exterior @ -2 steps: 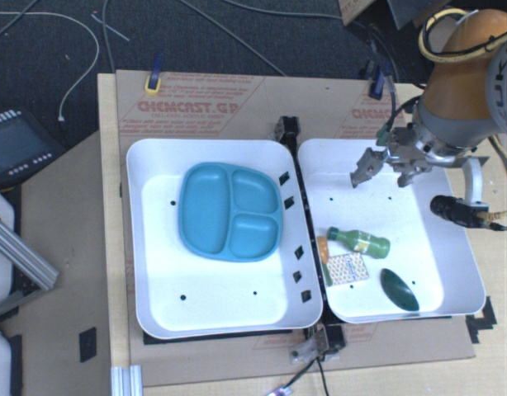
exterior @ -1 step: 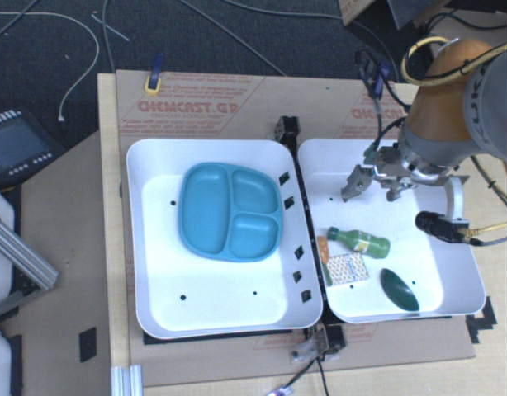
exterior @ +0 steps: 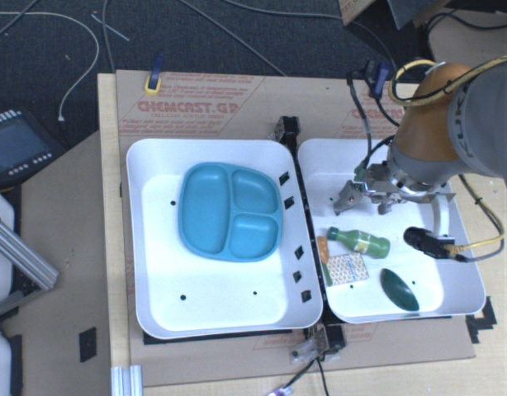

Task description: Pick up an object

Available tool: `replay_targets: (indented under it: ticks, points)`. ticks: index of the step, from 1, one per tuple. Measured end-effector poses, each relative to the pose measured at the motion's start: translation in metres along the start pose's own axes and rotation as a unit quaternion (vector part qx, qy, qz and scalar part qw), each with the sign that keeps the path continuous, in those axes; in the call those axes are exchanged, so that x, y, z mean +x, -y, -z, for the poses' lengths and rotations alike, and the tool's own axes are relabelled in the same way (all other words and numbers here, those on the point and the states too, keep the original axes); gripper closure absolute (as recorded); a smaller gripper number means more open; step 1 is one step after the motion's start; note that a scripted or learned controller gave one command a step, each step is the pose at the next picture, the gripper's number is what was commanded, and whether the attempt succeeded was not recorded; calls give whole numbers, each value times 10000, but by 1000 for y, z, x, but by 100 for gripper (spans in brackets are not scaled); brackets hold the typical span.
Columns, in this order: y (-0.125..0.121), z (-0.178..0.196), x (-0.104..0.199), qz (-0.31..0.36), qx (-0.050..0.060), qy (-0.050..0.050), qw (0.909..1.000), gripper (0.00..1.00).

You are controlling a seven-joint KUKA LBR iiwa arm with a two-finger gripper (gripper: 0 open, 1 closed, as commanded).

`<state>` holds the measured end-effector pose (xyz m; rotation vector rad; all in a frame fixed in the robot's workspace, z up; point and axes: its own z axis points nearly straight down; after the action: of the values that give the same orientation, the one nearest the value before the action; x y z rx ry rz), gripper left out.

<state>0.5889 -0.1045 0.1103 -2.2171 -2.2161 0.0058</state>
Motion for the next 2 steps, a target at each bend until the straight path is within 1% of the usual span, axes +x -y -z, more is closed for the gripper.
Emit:
replay_targets:
  ticks: [1,2]
  points:
    - [0,-27,1,1,-9,0,10000,0]
    - [-1,-14,1,-1,-34,0,10000,100]
